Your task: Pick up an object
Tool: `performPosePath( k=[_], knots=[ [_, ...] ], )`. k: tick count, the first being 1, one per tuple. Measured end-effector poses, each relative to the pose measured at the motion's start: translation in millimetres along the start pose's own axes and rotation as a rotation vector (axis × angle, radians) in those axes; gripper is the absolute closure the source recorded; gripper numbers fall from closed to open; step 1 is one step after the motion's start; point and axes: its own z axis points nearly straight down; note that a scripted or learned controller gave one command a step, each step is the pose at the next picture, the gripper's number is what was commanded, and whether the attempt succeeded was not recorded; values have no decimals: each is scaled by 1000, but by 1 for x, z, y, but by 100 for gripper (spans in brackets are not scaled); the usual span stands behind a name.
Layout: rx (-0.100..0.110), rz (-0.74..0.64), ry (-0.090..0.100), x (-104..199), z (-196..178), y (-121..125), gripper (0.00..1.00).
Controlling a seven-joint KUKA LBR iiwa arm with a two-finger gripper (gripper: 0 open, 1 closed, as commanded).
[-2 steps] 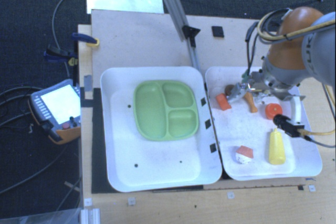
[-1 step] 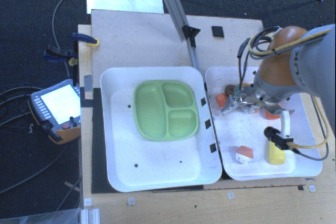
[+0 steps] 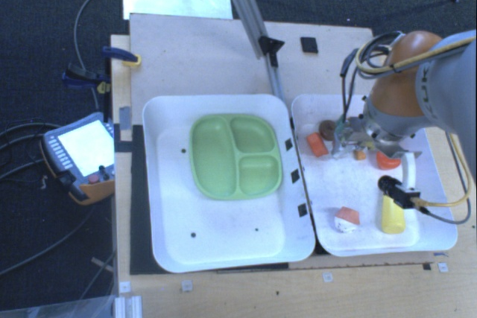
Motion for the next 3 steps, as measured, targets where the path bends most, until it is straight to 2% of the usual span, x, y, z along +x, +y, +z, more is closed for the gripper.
performPosePath(
  k=[2,3],
  knots=[
    [-3,-5,-1,-7,-115,-1,100],
    [2,-9,1,45,-105,-3,100]
  ],
)
